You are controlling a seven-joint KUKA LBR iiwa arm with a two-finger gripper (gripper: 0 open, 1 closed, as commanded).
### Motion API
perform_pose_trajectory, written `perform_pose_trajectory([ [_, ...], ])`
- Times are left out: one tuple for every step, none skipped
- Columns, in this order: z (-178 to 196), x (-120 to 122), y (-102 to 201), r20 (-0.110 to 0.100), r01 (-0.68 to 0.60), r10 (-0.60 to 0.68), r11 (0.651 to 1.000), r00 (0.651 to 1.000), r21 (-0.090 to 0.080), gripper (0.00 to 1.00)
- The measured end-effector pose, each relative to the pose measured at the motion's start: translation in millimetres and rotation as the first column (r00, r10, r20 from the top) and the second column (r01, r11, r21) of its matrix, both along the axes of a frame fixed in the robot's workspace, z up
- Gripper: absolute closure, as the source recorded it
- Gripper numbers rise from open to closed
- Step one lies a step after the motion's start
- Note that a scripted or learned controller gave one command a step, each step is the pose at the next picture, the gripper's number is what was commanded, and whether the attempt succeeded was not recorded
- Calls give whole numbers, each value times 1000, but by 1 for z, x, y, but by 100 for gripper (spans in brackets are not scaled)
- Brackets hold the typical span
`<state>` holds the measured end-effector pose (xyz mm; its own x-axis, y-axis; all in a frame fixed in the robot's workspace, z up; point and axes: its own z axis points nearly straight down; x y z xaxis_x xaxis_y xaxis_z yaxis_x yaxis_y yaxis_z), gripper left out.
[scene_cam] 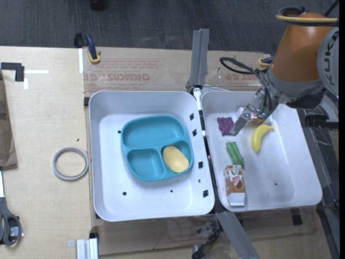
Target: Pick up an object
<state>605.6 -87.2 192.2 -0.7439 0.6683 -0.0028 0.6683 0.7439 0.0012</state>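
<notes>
The right bin [302,190] holds a purple bunch of grapes [225,124], a yellow banana [260,136], a green pod-like vegetable [234,152] and a small red and white carton [235,184]. My gripper [243,120] hangs low over the bin's back part, between the grapes and the banana, its tip just right of the grapes. Nothing shows between its fingers. The left bin [108,193] holds a blue divided plate [156,147] with a pale yellow lemon-like object [176,158] in its lower right compartment.
A grey divider post [199,58] stands behind the seam of the two bins. On the bench to the left lie a grey ring [70,163], scissors [8,225] and a brown bag [6,128]. Black cables [240,68] loop behind the right bin.
</notes>
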Motion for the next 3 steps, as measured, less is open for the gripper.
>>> perform_pose_trajectory([
  [-86,22,-7,1,308,-308,951,951,1,0],
  [-100,13,-26,-3,691,-691,723,723,1,0],
  [-101,-25,-10,-4,650,-650,760,760,0,0],
])
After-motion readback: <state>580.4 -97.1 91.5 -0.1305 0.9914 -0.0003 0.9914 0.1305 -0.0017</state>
